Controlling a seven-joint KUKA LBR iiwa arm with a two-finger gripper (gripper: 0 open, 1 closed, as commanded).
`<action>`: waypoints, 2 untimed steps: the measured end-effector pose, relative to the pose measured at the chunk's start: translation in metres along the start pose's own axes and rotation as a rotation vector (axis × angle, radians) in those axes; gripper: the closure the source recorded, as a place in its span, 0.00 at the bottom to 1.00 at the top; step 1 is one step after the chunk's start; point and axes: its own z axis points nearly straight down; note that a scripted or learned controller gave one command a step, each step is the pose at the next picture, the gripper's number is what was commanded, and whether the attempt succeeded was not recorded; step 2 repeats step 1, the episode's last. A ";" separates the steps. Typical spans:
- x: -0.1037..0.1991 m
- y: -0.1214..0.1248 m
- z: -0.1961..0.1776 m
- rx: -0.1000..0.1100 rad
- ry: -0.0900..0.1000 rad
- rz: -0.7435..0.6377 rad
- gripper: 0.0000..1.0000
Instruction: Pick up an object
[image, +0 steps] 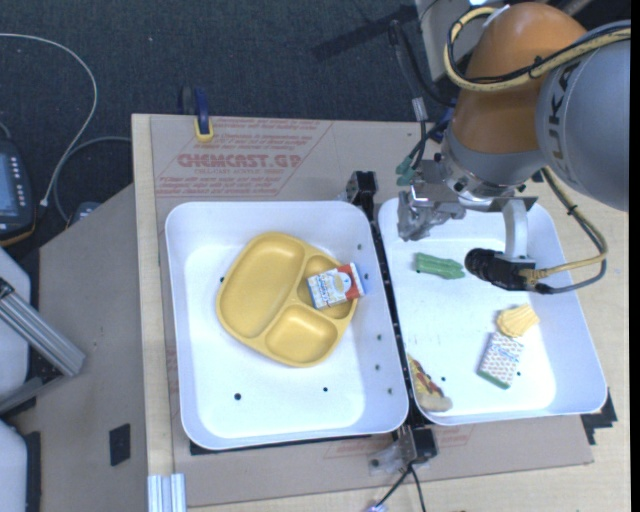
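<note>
Camera view shows you red "CHEMCAST GP" lettering on brown cardboard sheet (250, 158), two shallow white bins (200, 330), metal two-finger gripper (420, 222), grip state you cannot tell.

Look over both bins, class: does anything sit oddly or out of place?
Yes. A small carton lies tipped across the yellow tray's divider in the left bin. A wrapper lies against the right bin's near-left corner.

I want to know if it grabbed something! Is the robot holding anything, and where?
Nothing is held. The gripper hangs over the right bin, above the green object.
</note>
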 end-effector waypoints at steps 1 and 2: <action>0.047 -0.014 0.015 0.001 -0.001 0.000 1.00; 0.047 -0.014 0.015 0.001 -0.001 0.000 1.00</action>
